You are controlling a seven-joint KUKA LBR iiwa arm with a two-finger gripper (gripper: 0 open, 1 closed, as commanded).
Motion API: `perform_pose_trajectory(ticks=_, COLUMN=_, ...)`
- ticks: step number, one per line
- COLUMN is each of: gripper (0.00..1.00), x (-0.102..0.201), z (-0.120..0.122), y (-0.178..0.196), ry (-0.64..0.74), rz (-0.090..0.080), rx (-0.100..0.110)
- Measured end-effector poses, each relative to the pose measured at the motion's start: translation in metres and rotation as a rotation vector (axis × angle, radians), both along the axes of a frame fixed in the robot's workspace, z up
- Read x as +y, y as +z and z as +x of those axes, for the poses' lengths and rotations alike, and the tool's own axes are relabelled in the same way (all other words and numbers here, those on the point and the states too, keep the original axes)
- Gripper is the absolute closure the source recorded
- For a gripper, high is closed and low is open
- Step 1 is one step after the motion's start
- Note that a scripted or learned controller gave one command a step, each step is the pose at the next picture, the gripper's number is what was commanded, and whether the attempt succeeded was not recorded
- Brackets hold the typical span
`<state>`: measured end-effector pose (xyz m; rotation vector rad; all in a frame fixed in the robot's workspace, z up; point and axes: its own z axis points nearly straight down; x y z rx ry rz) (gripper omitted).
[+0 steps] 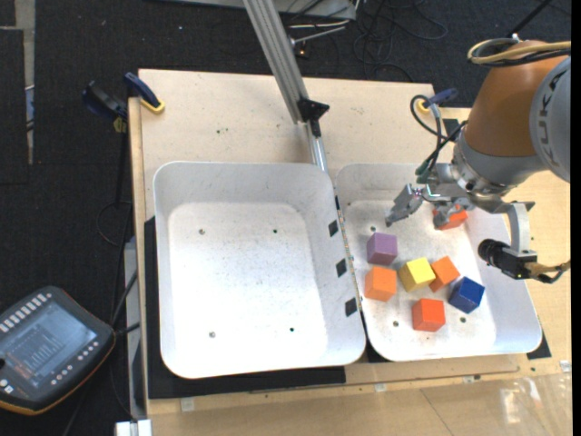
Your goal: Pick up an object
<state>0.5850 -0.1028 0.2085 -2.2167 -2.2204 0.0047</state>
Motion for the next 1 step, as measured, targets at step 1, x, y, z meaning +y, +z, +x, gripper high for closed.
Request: perform_pose_trajectory(ticks=1, gripper=0.00, x=-0.0004, z=0.0010, y=0.0029, ry=-0.001, rz=-0.001, rx=-0.005)
